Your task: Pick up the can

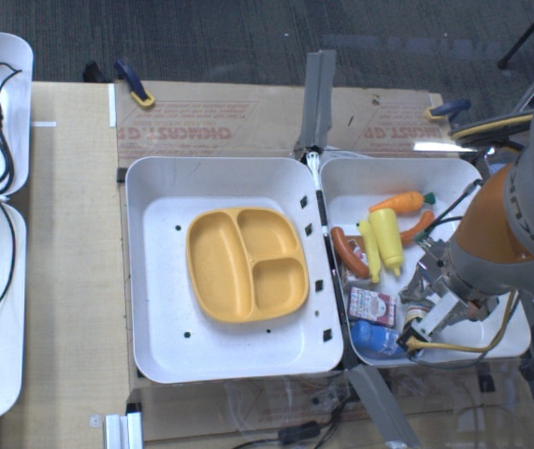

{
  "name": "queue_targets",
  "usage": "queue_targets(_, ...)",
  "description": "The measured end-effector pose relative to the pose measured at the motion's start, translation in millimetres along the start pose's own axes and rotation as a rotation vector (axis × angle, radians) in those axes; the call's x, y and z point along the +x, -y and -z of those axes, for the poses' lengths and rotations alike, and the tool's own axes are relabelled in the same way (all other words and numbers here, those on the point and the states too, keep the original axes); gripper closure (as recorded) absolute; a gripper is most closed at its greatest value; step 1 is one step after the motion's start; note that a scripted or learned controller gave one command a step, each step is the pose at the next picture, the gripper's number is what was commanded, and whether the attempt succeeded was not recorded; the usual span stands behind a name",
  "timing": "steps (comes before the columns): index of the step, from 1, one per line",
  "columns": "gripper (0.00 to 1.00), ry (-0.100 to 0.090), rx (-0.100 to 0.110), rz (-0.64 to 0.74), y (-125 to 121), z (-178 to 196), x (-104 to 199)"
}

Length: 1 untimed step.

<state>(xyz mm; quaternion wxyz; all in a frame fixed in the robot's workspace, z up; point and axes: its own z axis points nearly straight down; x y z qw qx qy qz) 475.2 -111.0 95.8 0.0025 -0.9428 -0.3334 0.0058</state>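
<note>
Low at the right of the frame, the hand (424, 293) hung over the right bin (454, 178), just right of the can (371, 304); whether it was open or closed could not be told. That can lay on its side in the lower part of the bin, small, with a red and white label, touching a blue item (376, 339) below it. Above it lay a hot dog (350, 252), a yellow bottle (386, 239) and a carrot (397, 203). A yellow divided plate (248, 262) sat in the left bin (154, 279).
</note>
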Motion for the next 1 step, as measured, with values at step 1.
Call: queue_targets(1, 1.00, -0.004, -0.003, -0.424, -12.3, 71.8, -9.1)
